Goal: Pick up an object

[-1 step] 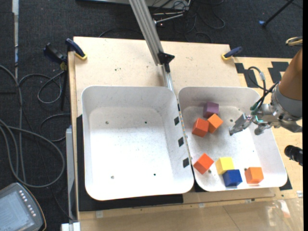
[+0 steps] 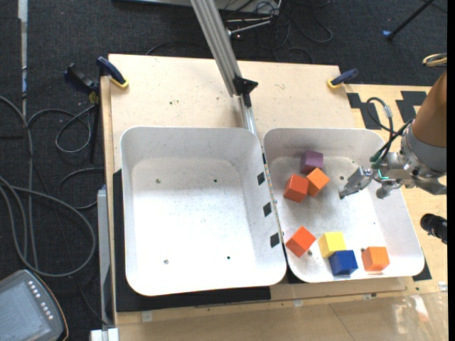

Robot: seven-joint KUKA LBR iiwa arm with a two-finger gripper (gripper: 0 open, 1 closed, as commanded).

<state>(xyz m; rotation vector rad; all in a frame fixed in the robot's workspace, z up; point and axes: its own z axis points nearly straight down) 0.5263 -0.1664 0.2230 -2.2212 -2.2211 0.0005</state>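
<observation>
Orange plastic cubes (image 2: 306,185) crowd a purple cube (image 2: 311,160) near the right white bin's (image 2: 398,219) back edge, so my gripper (image 2: 353,183), empty beside them, finger spacing unreadable, could nudge rather than grasp.

Grey arm (image 2: 426,144) reaching in from right, gripper (image 2: 353,184) lowered, wrist angled left

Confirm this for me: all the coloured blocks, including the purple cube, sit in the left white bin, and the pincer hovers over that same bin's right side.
Wrong bin. The camera view shows the purple cube and the other coloured blocks in the right white bin, not the left one. The pincer does hover over that same bin's right side.
</observation>
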